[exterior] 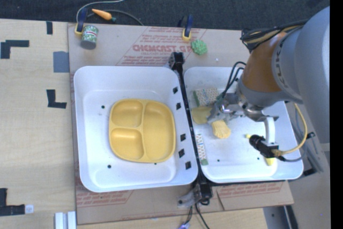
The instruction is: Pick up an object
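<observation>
Far to my hand's left, off the bins on the brown board, a small can (89, 36) with a greenish label stands, an orange carrot-like piece (102, 14) just behind it, a dark cable looping past both. Closer but well left of my hand is the left white bin (86, 115), holding a yellow divided plate (142, 130) lying flat about mid-bin. Left of my hand and further back, a blue clamp (187, 22) grips the board edge and a small green lumpy item (199, 47) sits on the board, outside the bins. A black divider rail (185, 110) runs between the two bins. My gripper (223, 109) is over the left part of the right white bin (289, 169), wrist coming in from the right, cables trailing off it. Just to its left lies a pale yellow piece (199, 115), touching or nearly touching the metal tip, can't say which. Just behind-left of it is a patterned green-white packet (206, 96), flat on the bin floor. Right under and slightly in front of the hand is a yellow lumpy piece (220, 129), corn-like, on the bin floor, close to the tip. Front-left, against the bin's left wall, a thin printed strip (201, 147). Grip state: cannot tell from this angle, the wrist hides it; nothing visibly lifted. To the hand's front-right, a black and yellow connector (266, 150) hangs on a cable over the bin.
</observation>
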{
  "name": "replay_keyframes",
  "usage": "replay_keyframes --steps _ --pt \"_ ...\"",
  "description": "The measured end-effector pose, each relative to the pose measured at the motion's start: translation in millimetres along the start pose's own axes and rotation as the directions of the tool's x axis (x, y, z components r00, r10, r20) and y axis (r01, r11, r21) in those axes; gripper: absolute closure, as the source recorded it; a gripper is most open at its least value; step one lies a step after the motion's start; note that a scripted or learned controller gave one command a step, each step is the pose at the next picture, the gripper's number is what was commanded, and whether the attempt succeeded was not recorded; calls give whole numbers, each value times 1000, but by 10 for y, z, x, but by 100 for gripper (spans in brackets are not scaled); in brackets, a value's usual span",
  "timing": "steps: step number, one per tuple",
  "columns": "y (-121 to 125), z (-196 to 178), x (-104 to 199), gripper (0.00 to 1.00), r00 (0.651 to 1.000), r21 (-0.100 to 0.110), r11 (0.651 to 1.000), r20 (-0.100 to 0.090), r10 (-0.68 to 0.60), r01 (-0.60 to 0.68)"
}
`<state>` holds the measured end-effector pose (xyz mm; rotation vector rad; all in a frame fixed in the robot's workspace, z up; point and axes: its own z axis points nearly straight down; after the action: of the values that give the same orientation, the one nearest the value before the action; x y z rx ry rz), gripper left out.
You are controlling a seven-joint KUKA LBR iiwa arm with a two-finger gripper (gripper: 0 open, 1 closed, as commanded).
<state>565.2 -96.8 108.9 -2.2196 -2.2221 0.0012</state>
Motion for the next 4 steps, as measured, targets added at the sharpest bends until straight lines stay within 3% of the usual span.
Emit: replay_keyframes --steps 1,2,3,4 --pt "-68 225 20 100 1000 -2 1000 1 1 -1" --pt "-168 -755 791 100 1000 -1 1000 -1 -1 1" --pt "-253 -750 1506 100 1000 1 1000 -1 -1 1" --pt "-514 -1298 1887 100 1000 0 1000 0 -1 1"
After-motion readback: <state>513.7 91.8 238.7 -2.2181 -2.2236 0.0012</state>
